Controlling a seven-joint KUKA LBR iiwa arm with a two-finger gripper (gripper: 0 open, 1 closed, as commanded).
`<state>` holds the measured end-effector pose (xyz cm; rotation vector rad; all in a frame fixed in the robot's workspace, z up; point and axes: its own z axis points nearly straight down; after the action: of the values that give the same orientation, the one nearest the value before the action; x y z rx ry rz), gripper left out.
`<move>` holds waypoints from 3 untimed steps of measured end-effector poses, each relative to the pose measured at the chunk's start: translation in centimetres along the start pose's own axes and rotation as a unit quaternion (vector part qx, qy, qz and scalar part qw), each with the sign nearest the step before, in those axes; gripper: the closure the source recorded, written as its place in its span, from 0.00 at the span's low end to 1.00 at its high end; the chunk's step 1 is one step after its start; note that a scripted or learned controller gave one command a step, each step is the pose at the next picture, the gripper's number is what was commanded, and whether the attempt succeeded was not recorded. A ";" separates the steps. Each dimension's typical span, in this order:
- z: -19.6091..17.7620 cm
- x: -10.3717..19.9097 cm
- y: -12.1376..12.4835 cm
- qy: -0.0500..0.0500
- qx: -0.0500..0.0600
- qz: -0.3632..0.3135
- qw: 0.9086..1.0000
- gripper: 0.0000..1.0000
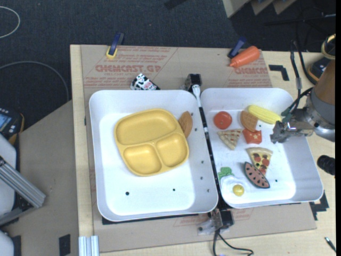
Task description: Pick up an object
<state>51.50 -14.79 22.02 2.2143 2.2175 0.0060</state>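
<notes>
Toy food lies scattered in the right-hand white bin (306, 167), which serves as the landmark for everything else. Near that bin's upper middle sits a red tomato (222, 120), and beside it to the right a brown bread roll (248, 119) with a yellow corn cob (264, 113) just above and touching it. Below the roll is a small red piece (252, 136), and left of that a tan triangular cracker (230, 138). Lower in the bin lie a pizza slice (260, 157), a watermelon slice (256, 175) just beneath it, and, toward the bin's lower left corner, a green sprig (224, 172) next to a fried egg (235, 187).

The tool (279, 130) hangs over the bin's right half, just right of the corn cob and the red piece, on a grey arm (323, 111) coming in from the bin's right side. Nothing is seen between its fingers, and whether they are released or clenched I cannot tell.

Left of this bin, touching it along a shared edge, is a second white bin (106, 159) holding a yellow divided plate (151, 141) with a brown piece (185, 124) at the plate's right rim. Above the right bin, on the table (85, 68), lies an orange carrot (245, 57); further left are a black-and-white toy (143, 82) and a yellow-tipped clip (113, 46).
</notes>
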 end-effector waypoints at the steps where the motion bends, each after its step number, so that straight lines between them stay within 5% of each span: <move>1: -1.2 4.9 2.6 0.002 0.001 -0.003 1.000 1.00; 3: -1.8 14.9 8.3 0.002 0.002 -0.002 1.000 1.00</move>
<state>59.72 0.12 23.88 2.2132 2.2255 0.0061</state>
